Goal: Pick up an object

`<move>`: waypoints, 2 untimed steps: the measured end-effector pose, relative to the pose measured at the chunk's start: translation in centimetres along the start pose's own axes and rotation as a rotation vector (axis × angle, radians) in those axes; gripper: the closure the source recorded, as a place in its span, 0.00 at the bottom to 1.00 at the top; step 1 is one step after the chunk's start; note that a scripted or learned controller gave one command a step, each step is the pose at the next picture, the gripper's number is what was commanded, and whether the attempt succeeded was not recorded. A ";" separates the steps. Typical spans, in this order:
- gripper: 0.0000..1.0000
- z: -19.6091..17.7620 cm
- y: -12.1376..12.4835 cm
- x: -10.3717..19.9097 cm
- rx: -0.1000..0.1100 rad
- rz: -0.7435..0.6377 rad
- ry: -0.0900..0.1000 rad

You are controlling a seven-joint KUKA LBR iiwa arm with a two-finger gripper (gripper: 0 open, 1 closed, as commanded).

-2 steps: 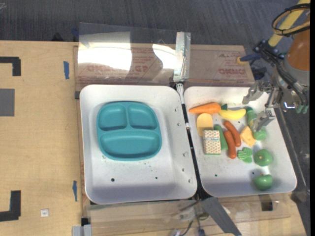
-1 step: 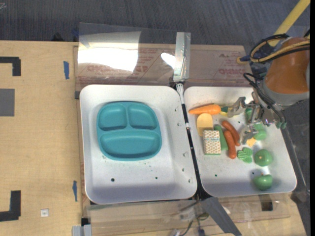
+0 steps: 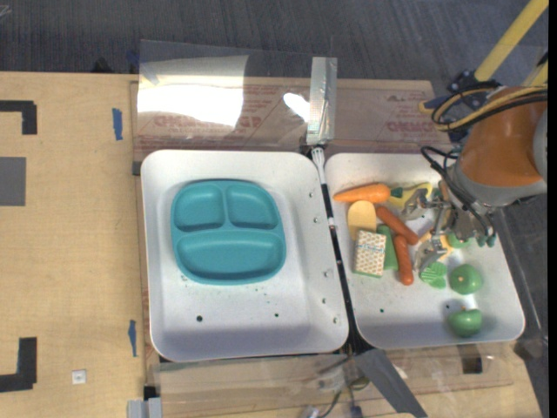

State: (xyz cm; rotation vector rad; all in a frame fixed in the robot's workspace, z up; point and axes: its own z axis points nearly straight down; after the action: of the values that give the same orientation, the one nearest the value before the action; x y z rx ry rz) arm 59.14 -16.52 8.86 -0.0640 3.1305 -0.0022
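Gripper [image 3: 446, 226] amid small toy foods: orange carrot [image 3: 362, 193], red sausage [image 3: 398, 225].

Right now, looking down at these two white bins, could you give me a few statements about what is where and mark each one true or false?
1. The teal divided plastic tray lies in the left white bin. True.
2. The orange toy carrot lies in the left bin. False: it lies in the right white bin.
3. Two round green toy pieces sit near the right bin's front corner. True.
4. The grey arm with its orange band reaches over the teal tray. False: it is over the right bin.
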 end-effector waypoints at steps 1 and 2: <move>0.00 -0.1 5.5 -5.1 0.003 -0.079 0.016; 0.00 -0.1 5.7 2.6 -0.001 0.006 0.001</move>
State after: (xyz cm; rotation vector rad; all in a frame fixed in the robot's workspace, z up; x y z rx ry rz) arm 56.31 -10.89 8.94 -0.0544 3.1313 -0.0008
